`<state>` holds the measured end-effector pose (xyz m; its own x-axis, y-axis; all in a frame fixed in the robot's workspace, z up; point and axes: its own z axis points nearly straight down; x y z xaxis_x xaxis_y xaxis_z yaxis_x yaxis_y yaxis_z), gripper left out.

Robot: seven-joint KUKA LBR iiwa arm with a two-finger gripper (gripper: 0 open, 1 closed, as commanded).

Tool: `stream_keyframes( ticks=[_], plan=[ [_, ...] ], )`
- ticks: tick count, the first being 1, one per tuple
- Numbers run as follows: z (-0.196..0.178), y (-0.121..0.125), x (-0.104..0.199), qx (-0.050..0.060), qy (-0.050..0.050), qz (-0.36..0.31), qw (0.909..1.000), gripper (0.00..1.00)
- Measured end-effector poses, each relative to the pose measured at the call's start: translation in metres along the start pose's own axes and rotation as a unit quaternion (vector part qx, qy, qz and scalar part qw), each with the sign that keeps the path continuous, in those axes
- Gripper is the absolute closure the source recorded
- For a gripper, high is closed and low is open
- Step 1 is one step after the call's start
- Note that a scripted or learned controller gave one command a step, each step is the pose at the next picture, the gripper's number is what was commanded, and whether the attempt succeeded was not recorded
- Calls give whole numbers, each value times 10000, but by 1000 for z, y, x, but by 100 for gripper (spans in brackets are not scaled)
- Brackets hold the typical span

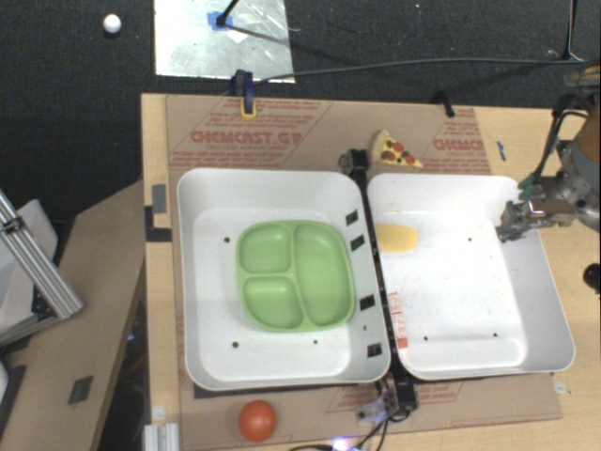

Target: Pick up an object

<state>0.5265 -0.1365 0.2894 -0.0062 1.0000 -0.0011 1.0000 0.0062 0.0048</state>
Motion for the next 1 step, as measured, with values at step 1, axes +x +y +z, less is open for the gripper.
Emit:
stream_keyframes(
  ticks=[1],
  plan=[
    [20,12,52,19,13,-18,10000,100]
  ],
)
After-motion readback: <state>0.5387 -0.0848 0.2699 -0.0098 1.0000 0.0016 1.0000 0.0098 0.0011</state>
